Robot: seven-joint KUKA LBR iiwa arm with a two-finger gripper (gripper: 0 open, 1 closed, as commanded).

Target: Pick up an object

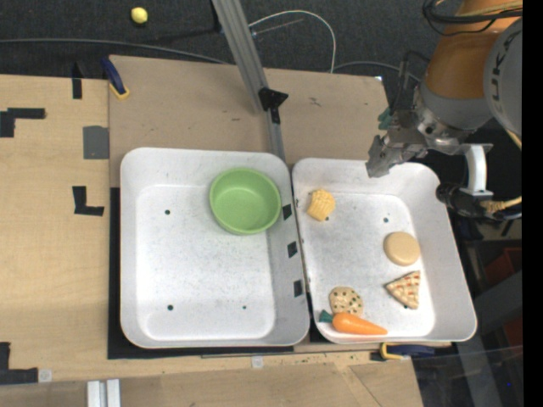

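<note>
Hovering empty over the right bin's [441,219] far rim, fingers unreadable, the gripper [379,164] is seemingly approaching for a pick, and must descend onto the corn piece [321,204] just left, or the round biscuit [401,248], pizza slice [405,290], cookie [344,299] or carrot [360,325] lying nearer the camera.

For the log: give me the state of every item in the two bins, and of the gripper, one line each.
green bowl: upright, in the left bin, near its back right corner.
corn piece: lying in the right bin, back left.
round bun: lying flat, right side.
pizza slice: lying flat, in front of the bun.
cookie: flat, near the front rim.
carrot: on its side, along the front rim.
gripper: over the right bin's back rim, nothing seen held.
</note>
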